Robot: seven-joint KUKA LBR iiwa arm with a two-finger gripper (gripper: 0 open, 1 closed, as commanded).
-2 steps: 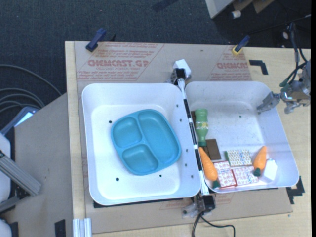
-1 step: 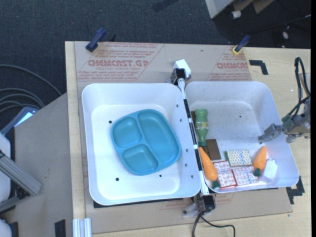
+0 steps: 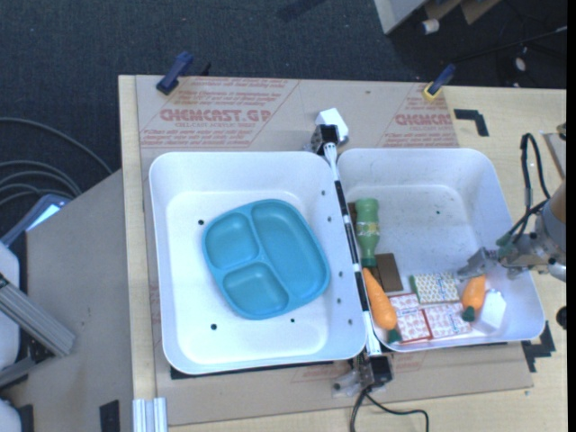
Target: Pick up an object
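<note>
With its jaws' opening impossible to tell, the gripper [image 3: 479, 265] sits just above the small carrot [image 3: 472, 296] and should descend squarely over it before closing.

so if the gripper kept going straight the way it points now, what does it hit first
The gripper points leftward and down into the right bin. Its tips sit just above the small carrot, so that is probably met first, though depth is hard to judge from this one view.
</note>
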